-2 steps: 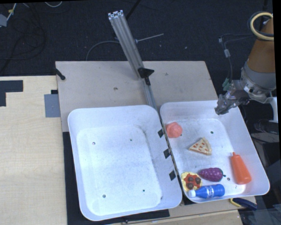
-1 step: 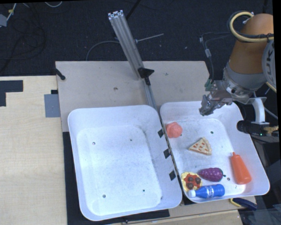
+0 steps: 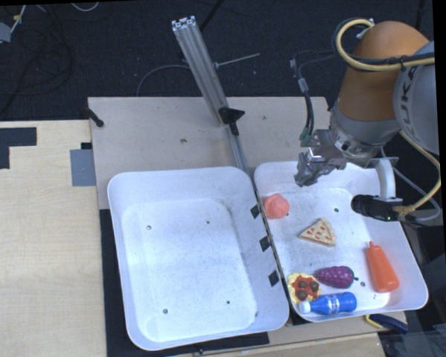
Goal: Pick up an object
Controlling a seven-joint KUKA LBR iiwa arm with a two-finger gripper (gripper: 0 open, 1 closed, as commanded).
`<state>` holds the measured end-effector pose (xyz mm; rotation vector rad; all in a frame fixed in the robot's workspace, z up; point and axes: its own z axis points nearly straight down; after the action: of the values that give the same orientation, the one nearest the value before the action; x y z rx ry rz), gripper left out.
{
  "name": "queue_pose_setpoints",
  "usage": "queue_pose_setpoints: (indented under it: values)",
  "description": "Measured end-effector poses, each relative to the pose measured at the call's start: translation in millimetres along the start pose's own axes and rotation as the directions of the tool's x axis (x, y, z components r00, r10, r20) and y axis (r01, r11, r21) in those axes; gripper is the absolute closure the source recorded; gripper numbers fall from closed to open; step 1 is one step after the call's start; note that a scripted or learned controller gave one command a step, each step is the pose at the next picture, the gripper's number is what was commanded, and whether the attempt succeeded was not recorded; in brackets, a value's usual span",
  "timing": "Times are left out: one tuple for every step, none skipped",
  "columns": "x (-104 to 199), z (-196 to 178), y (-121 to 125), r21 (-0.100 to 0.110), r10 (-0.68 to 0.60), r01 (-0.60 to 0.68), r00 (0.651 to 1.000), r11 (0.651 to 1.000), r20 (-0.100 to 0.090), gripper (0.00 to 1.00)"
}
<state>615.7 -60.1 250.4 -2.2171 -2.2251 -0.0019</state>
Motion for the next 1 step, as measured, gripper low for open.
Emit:
queue_pose_setpoints:
  values:
    - [59.1, -2.6, -10.4, 0.001, -0.001, 0.001, 1.000, 1.000, 0.000, 1.00]
